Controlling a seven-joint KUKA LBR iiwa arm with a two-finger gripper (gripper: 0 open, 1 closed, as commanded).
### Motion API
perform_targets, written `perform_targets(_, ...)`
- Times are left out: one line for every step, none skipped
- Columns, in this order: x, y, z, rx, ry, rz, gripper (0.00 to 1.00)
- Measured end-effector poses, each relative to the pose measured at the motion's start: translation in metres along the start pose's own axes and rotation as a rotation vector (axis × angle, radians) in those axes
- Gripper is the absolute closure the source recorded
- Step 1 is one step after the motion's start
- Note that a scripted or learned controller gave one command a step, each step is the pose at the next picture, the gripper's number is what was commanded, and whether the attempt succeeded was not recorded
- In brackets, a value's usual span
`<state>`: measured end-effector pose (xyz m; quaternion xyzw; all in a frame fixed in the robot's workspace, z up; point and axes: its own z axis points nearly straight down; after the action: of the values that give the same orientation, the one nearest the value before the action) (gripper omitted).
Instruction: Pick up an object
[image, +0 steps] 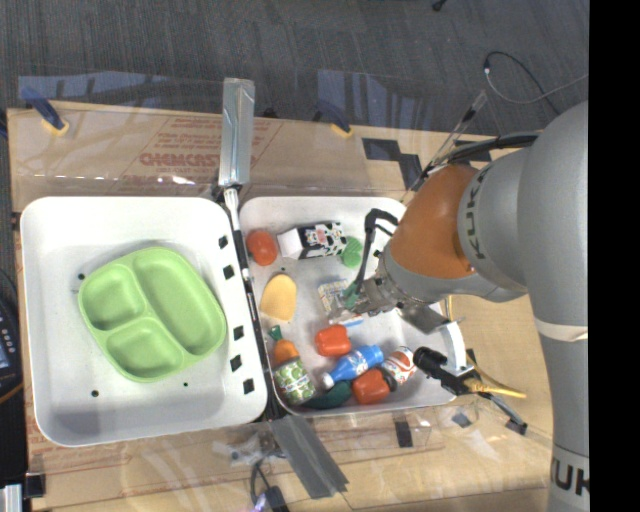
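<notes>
While the hand (352, 297) sits low over the middle of the right bin (300, 212), I can't tell how far it is open or whether it has anything; the wrist and orange band block the tips.

Nearest candidate looks like the small pale packet (332, 293) just left of the hand, mid-bin. My guess: light, thin, crinkly, probably slick. Hard to pinch flat; take it by an edge or come down across its short side.

Other options in the same bin:
- Red block (333, 341), just below the hand. Looks rigid, light, chunky. Easiest grab, across its narrow width.
- Blue bottle (356, 362), touching the red block toward the front edge. Likely hard plastic, round, may roll; grip across the body mid-length.
- Yellow piece (279, 297), near the left wall. Smooth, rounded, likely light toy plastic; could squirt out of a pinch, so go across the narrower end.
- Orange ball (262, 247), back-left corner. Round, slippery, close to the wall; poor clearance.
- Black-and-white carton (318, 239), along the back edge. Boxy, stiff, flat sides, good grip.

Front edge is a crowded pile, things touching; I'd avoid it.

Left bin (50, 400) carries a green tray (150, 312), well apart from the hand.
</notes>
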<state>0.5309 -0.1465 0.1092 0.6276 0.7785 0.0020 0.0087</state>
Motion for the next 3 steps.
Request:
perform_targets(0.0,0.0,0.0,0.0,0.0,0.0,0.0)
perform_targets(-0.045,0.018,0.019,0.016,0.012,-0.032,0.0)
perform_targets(-0.015,0.006,0.019,0.02,0.012,0.157,0.0)
